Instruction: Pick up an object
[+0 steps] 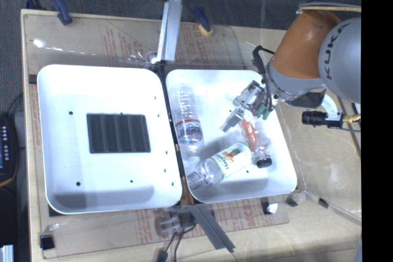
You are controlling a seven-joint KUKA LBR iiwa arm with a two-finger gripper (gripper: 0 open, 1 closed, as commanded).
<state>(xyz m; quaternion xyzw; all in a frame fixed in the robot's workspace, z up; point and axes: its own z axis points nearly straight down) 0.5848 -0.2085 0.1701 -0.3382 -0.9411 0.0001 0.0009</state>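
Note:
The right bin [279, 175] holds three bottles. A clear water bottle [187, 119] with a red and blue label lies along its left wall. Below it a clear bottle [224, 162] with a green and orange label lies slanted toward the front. A small bottle [255, 141] with orange contents and a black cap lies near the right wall. My gripper [233, 112] hangs over the middle of this bin, just up and left of the small orange bottle, fingers pointing down-left. The fingers are spread and nothing sits between them.
The left bin [55, 187] contains a dark ribbed rectangular block [118, 132] near its centre. A metal bar [169, 27] stands at the back between the bins. Blue clamps [60, 8] grip the far bench edge.

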